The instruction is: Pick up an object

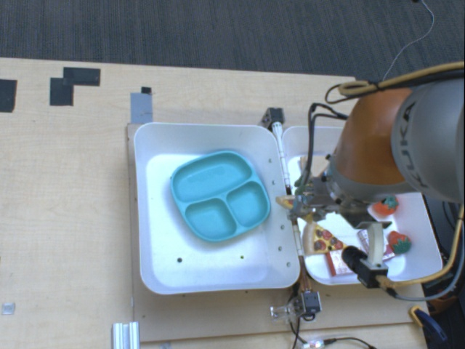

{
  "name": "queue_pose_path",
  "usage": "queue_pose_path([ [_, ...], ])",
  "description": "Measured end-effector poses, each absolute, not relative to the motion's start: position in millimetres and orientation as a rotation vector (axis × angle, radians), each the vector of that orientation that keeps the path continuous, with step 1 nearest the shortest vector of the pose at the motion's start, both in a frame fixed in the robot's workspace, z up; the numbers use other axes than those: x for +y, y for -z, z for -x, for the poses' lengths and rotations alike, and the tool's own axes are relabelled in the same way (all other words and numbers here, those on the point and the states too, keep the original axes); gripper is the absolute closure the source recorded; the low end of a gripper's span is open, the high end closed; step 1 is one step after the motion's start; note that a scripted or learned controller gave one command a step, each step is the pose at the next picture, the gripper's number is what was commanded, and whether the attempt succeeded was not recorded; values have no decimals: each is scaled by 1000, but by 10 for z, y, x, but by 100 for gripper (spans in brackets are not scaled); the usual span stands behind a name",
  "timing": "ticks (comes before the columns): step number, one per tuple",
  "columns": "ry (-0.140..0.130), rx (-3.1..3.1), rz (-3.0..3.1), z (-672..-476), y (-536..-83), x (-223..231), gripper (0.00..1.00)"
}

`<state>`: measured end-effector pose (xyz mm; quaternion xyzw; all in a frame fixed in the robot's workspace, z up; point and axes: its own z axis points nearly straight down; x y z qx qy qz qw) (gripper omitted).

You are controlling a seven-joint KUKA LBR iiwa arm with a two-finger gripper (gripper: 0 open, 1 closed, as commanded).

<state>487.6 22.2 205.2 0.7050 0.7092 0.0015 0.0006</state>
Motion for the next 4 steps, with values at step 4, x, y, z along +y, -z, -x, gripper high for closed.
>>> queue_pose_path([
  [4, -3, 2226, -2214, -6446, -1983, -352, 100],
])
